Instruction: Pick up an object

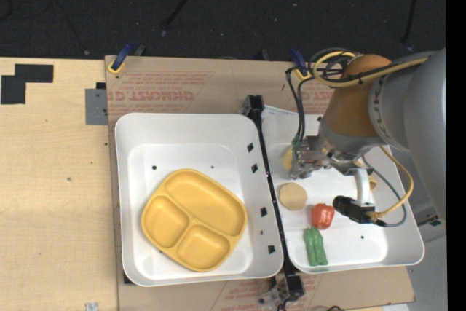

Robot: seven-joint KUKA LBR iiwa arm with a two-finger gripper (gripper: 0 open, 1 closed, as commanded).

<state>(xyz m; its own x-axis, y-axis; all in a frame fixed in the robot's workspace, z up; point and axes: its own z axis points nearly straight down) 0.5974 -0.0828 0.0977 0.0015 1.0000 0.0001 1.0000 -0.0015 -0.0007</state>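
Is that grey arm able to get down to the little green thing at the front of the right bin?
Probably yes. The small green object lies in the open, a little apart from the red round piece, with nothing covering it.

A robotics lab is shown: two white bins (186,129) are placed on cardboard (211,84) clamped to a wooden bench (51,178), and a cabled robot arm (378,105) is seen

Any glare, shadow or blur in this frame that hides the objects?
Camera view: even lighting, the white bins bright but not washed out; yellow tray sharp, soft shadow at its edge; the arm hides part of the right bin; the gripper area is small and murky.
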